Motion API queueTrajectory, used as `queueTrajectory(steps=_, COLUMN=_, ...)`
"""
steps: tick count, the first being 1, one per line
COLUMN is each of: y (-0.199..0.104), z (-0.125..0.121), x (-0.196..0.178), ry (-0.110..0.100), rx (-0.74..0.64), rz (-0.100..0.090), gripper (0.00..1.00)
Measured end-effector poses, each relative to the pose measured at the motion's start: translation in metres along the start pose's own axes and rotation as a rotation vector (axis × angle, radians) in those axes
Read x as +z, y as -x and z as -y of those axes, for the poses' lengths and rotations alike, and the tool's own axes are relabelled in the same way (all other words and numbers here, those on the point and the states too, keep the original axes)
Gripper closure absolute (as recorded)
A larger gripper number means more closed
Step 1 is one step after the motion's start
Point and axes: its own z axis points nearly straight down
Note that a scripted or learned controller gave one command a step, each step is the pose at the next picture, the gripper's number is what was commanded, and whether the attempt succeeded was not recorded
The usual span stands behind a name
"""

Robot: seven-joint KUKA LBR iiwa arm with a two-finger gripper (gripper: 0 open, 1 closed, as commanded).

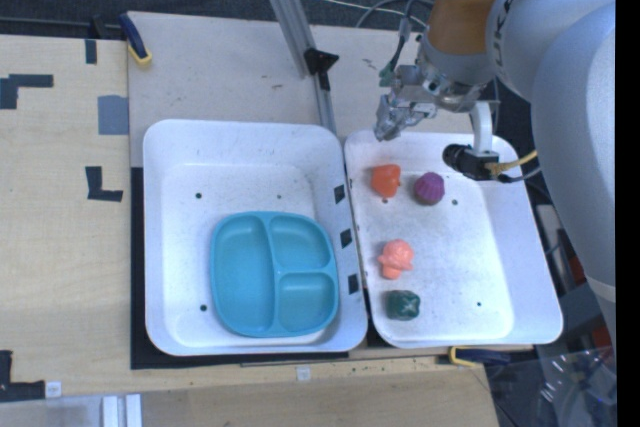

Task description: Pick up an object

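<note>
Your gripper (pixel 388 128) is hovering over the right bin's (pixel 520 245) far edge, apparently lining up on the orange object (pixel 386 180); its grip can't be told.

No readable text, labels, brands or numbers anywhere in view. Black tape marks on the bench (pixel 60 115) are plain shapes, not characters, and the small dark tabs along the seam between the left bin (pixel 160 215) and right bin (pixel 520 255) are too small to tell if they carry print. Arm (pixel 560 25) casing shows no legible marking
</note>
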Motion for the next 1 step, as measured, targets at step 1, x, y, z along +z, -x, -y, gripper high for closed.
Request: queueTrajectory(steps=1, y=-0.061, z=-0.002, x=0.0025, ry=0.001, rx=-0.001, rz=0.0, gripper=1.0)
